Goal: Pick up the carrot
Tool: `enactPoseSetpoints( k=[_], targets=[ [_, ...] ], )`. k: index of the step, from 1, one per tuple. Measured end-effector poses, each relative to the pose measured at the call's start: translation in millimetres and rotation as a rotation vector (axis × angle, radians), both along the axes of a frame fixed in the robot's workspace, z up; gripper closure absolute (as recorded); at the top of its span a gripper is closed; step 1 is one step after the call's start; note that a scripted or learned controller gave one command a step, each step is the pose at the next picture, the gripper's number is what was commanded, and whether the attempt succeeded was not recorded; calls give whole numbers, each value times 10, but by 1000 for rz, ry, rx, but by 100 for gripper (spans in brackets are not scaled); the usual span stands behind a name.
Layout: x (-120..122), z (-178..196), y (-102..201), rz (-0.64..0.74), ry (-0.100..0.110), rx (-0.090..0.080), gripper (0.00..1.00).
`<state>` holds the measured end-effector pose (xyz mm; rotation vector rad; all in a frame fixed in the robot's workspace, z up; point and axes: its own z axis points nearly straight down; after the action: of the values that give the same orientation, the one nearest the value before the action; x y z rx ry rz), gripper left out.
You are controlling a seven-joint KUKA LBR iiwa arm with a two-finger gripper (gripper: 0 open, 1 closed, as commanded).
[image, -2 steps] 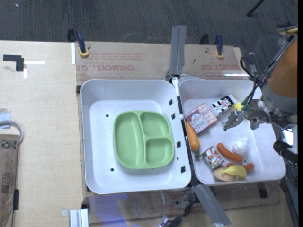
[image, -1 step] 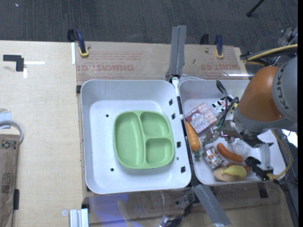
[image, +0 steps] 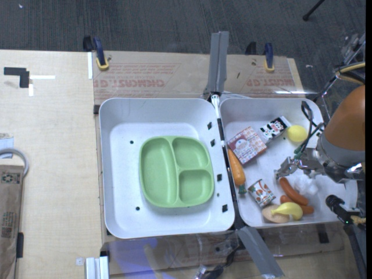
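Observation:
The carrot [image: 235, 167] is a short orange stick lying against the left wall of the right bin [image: 256, 106], pointing roughly front to back. My gripper [image: 289, 168] hangs over the middle right of that bin, about a hand's width to the right of the carrot and apart from it. It sits just above a red sausage [image: 293, 192]. Nothing shows in the gripper. The grey arm with its orange band [image: 349, 124] comes in from the right edge.
The right bin also holds a red-and-white box [image: 247, 145], a cow-print carton [image: 274, 128], a lemon [image: 297, 133], a small can [image: 261, 192] and a banana [image: 289, 211]. A green divided plate [image: 176, 171] lies in the left bin [image: 116, 156].

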<state>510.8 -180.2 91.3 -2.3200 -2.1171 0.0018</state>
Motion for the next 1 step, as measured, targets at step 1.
enactPoseSetpoints(
  k=[1],
  targets=[
    [927, 360, -201, 170, -3, -1, 0]
  ],
)
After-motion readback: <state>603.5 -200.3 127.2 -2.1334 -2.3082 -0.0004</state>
